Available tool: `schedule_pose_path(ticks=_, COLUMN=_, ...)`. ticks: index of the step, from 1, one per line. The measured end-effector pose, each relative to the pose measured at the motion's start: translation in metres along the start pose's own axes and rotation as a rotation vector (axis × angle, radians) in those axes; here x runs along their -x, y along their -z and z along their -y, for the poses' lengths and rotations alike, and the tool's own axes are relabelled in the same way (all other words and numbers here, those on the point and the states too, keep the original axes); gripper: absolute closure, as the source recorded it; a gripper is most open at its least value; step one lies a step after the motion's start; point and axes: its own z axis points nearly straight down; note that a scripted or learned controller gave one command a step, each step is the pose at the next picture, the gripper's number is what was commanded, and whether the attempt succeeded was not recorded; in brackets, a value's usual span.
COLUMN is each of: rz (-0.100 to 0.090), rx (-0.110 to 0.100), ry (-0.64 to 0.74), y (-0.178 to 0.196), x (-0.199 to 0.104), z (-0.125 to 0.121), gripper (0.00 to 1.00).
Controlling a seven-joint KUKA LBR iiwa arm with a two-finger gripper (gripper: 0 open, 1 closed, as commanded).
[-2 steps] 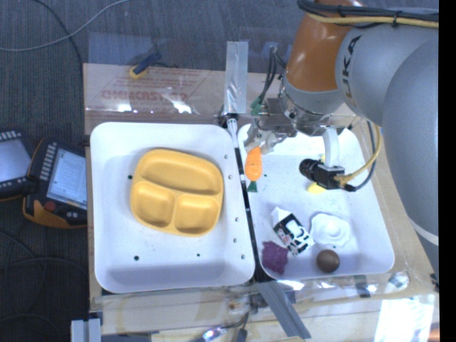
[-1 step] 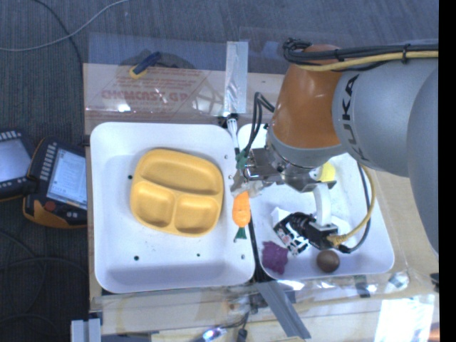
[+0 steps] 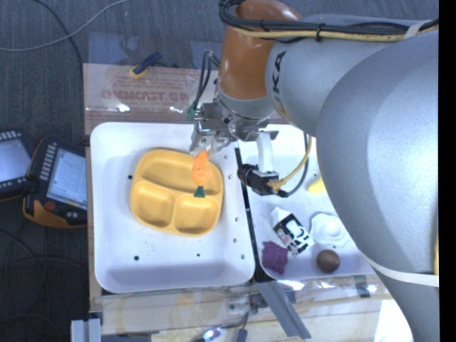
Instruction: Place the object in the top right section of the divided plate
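A handheld controller [image 3: 57, 184] lies off the bench's left edge. In the left bin [image 3: 107, 262] sits the yellow divided plate [image 3: 167, 191], a toy carrot [image 3: 200, 173] hanging over its right side, pinched in the gripper [image 3: 204, 147]. The right bin [image 3: 267, 276] holds a purple piece [image 3: 274, 256], a black-and-white item [image 3: 292, 234] and a brown ball [image 3: 328, 261].

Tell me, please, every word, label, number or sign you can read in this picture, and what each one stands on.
"K": a single dark letter on the arm's grey casing, beside the orange band; the rest is cut off.
Reddish print on the cardboard sheet behind the left bin: too faint and blurred to read.
Black-and-white label on the small packet in the right bin: too small to read.
Screen of the handheld pendant left of the bench: unreadable.
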Motion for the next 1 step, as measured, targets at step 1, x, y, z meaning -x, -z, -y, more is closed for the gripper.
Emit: schedule_pose_path(ticks=1, rz=-0.002, rx=0.0, ry=0.209, y=-0.0429, x=0.0247, z=0.0957, gripper=1.0)
